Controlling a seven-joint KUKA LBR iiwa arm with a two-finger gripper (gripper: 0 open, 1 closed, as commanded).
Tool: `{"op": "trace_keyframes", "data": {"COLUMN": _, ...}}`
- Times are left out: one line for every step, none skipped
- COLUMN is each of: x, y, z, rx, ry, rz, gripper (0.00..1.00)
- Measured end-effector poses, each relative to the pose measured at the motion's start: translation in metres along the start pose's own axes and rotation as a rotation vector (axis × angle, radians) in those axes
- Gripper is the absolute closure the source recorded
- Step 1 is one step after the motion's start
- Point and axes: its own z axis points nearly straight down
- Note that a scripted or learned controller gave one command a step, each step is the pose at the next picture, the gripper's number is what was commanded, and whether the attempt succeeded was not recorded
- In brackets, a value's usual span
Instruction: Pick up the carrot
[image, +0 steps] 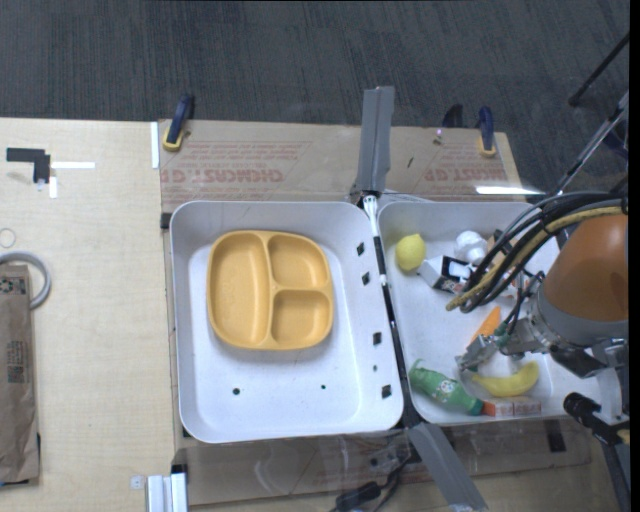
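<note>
Camera view: the left bin carries a yellow divided plate toward its upper left, three hollows showing. The right bin is crowded, and the arm, grey with an orange band, covers its right side, with black cables looping across the upper part. The gripper hangs over the middle of this bin; whether it is open or closed I cannot tell. A green bottle lies along the bottom edge near the left corner, with a banana just right of it. A lemon sits near the upper left corner. The carrot is a small orange sliver, tilted, in the middle of the bin, just above the gripper and partly hidden by cables.
</note>
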Motion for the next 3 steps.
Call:
{"op": "trace_keyframes", "data": {"x": -0.029, "y": 0.054, "z": -0.001, "rx": -0.003, "ry": -0.002, "rz": -0.269, "gripper": 0.0}}
{"op": "trace_keyframes", "data": {"x": -0.029, "y": 0.054, "z": -0.01, "rx": -0.003, "ry": -0.003, "rz": -0.266, "gripper": 1.0}}
{"op": "trace_keyframes", "data": {"x": -0.018, "y": 0.082, "z": -0.11, "rx": -0.003, "ry": -0.003, "rz": -0.356, "gripper": 1.0}}
